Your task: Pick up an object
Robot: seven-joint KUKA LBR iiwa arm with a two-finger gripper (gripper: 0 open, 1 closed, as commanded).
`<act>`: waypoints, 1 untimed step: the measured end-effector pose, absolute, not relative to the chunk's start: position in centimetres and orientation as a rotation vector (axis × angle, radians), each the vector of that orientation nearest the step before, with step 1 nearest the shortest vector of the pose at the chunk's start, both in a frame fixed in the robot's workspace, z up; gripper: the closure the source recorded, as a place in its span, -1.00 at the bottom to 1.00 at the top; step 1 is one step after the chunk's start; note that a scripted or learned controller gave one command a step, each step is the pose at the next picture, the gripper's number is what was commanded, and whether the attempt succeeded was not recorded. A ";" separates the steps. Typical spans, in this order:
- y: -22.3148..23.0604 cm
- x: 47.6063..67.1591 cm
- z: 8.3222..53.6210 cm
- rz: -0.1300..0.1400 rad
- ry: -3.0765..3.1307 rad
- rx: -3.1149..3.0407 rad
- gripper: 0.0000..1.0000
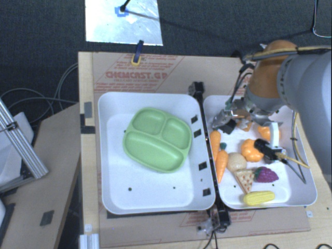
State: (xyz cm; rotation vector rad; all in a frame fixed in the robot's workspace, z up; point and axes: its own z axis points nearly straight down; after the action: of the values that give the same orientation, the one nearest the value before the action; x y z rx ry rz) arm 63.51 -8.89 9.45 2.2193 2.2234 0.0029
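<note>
Standing at the bench (111, 69), I see the grey arm (306, 87) reaching in from the right, its orange band bent over the right bin (303, 193). The gripper (224, 120) hangs low over that bin's far left corner, close to the wall shared with the left bin (114, 191). From this angle I cannot tell whether the gripper is released or clenched, and I see nothing caught in it.

All the toy food lies in the right bin. A small carrot (215, 139) sits just in front of the gripper, against the bin's left wall. A larger carrot (221, 164) with a green top lies just beside it, pointing toward the near edge. An orange round toy (251, 150) rests near the bin's middle, with a beige round toy (237, 162) touching its near left side. A waffle-patterned wedge (245, 179) lies in front of the beige toy, and purple grapes (265, 175) sit just to the wedge's right. A yellow corn cob (259, 196) lies crosswise nearest the front wall.

The left bin holds a green divided plate (157, 139), lying flat and a little toward the far side.
</note>
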 end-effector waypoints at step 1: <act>-8.8 63.7 8.6 0.004 2.222 2.218 -1.00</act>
State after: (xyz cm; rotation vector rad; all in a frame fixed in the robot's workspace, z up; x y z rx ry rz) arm 63.66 -8.85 8.59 2.2183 2.2217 0.0035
